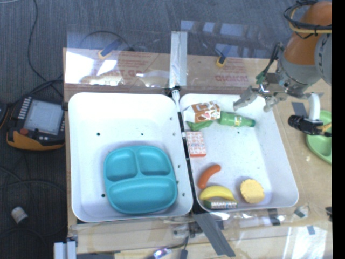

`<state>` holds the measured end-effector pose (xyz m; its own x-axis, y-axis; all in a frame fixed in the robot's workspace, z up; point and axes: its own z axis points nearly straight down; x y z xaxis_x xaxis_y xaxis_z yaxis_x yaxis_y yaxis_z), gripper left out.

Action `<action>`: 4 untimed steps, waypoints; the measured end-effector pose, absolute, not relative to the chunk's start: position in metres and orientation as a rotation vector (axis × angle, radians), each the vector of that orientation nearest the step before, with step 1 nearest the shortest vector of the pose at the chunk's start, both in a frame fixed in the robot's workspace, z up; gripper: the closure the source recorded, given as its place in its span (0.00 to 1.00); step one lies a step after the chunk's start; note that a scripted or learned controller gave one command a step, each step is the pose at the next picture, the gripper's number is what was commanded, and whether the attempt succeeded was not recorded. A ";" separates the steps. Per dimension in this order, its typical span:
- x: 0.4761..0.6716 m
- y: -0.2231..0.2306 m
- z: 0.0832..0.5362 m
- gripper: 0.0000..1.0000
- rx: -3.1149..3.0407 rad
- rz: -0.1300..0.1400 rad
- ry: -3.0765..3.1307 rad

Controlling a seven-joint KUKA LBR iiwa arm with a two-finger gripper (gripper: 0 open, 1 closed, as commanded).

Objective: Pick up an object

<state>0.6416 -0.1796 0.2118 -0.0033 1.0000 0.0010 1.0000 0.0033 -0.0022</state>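
Note:
My gripper [254, 101] hovers over the far right corner of the right bin [280, 161], fingers spread open with nothing between them. Just below and left of it lies a green bottle [229, 121], beside a small orange-and-white carton [205, 111]. A pink patterned packet [195, 143] rests against the bin's left wall. Near the front sit an orange sausage [209, 175], a yellow banana [216, 193], a round yellow sponge-like disc [252, 190] and a small dark bar [219, 204].
The left bin [86, 139] holds a teal divided tray [141, 178]. A green bowl [322, 139] stands on the bench right of the right bin. A handheld pendant [38, 123] lies on the floor at left.

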 end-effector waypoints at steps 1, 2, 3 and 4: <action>0.649 -0.179 0.108 0.00 -2.272 -0.007 -2.192; 0.671 -0.183 0.088 0.00 -2.179 0.002 -2.275; 0.649 -0.206 0.088 0.00 -1.937 -0.001 -2.483; 0.651 -0.205 0.100 1.00 -1.938 -0.005 -2.486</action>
